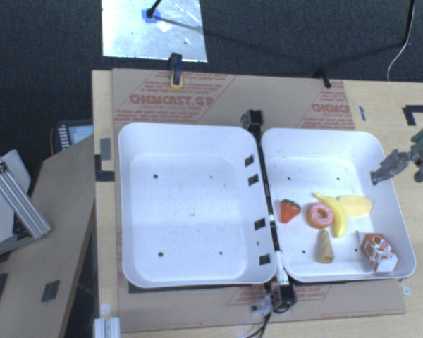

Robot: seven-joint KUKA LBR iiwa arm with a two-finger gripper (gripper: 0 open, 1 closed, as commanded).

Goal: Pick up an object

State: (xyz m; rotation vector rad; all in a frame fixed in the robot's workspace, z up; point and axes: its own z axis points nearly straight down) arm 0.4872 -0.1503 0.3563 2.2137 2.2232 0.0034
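The right bin (317,146) holds a red strawberry (290,210), an orange-pink donut (320,215), a yellow banana (336,215), a pale yellow lemon-like piece (355,205), a tan ice-cream cone (326,247) and a small red-and-white box (378,252). My gripper (402,163) hangs at the bin's right rim, near the frame's right edge, above and to the right of the toys. Nothing lies between its fingers that I can see.
The left bin (190,210) lies beside the right one, joined by a black-clipped seam (264,203). Both rest on a cardboard sheet (197,97). A shiny metal plate (154,18) sits at the back left. An aluminium bar (10,196) leans at the far left.
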